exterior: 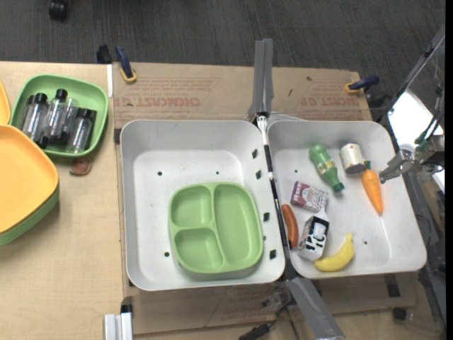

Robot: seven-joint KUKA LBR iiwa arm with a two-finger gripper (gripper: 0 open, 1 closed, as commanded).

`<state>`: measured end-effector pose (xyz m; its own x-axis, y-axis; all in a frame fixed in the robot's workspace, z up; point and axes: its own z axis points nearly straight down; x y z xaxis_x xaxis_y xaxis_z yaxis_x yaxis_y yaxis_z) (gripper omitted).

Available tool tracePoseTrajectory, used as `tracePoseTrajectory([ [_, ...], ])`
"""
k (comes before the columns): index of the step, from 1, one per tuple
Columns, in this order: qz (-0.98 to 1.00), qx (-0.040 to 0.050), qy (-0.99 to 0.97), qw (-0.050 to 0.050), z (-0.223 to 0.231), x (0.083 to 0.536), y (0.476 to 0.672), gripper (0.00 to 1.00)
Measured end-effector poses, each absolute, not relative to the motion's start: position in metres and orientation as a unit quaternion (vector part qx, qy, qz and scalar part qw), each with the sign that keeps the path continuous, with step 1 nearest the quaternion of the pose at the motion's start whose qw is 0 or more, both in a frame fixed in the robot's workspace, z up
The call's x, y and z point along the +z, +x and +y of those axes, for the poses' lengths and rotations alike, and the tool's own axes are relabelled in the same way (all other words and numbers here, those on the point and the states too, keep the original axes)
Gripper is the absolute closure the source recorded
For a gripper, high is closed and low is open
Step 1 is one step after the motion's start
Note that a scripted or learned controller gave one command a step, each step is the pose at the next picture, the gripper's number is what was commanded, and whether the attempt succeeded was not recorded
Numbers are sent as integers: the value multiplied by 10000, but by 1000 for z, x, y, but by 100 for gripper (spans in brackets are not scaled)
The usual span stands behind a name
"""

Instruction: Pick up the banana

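The yellow banana (336, 256) lies in the front part of the right bin (396, 250), curved, just right of a black-and-white carton (315, 236). My gripper (394, 167) shows as a thin metal part at the right bin's right rim, beside the top of an orange carrot (373, 190). It is well behind and to the right of the banana, and nothing of the banana is at it.
The right bin also holds a green bottle (325, 165), a small can (352, 156), a purple-and-white box (309, 196) and a red sausage (289, 223). A green divided plate (216, 227) sits in the left bin (141, 190). Orange plates (21, 183) and a green tray of bottles (60, 115) stand at far left.
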<state>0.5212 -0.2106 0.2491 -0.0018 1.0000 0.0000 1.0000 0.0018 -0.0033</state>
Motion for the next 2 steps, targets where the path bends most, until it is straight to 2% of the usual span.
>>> tracePoseTrajectory([
  [1,-7026,-34,-7116,50,-213,93,560,0],
  [2,-7016,-12,-7126,25,-216,102,559,100],
])
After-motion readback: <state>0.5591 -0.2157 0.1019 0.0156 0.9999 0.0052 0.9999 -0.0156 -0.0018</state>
